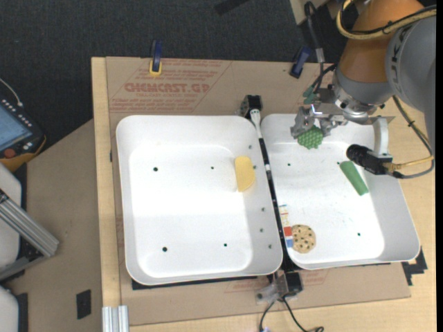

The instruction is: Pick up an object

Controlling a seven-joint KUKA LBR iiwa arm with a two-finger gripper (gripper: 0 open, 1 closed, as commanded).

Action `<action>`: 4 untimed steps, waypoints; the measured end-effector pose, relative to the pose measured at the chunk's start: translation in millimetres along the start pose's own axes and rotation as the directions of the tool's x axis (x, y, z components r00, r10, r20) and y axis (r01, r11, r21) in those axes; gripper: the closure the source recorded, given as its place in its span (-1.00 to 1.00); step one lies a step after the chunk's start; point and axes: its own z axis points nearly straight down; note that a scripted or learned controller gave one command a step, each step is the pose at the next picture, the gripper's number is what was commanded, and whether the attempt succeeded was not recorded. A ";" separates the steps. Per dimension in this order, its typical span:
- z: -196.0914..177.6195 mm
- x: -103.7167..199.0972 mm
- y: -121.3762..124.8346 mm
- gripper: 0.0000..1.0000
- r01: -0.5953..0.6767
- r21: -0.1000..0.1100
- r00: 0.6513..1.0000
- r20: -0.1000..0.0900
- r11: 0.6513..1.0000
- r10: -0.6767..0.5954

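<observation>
Grasp step, by my reading. Tool (pixel 311 124) at 12 o'clock of the right white plastic bin (pixel 387 251), fingers clamped on the small green knobbly object (pixel 311 139). Next I need a straight lift, grip kept firm.

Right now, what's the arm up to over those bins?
The gripper sits over the far end of the right bin, with a green knobbly object right at its fingertips; it looks gripped, though the hold is hard to confirm. Elsewhere in that bin lie a green stick and a cookie. A yellow piece rests in the left bin.
</observation>
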 end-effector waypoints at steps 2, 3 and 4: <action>-7.4 100.8 -132.1 1.00 0.002 0.020 1.000 -0.004 1.000 -0.002; 6.0 47.0 -159.4 1.00 -0.010 0.015 1.000 0.000 1.000 0.010; 5.4 33.2 -102.3 1.00 -0.003 0.005 1.000 0.001 1.000 0.003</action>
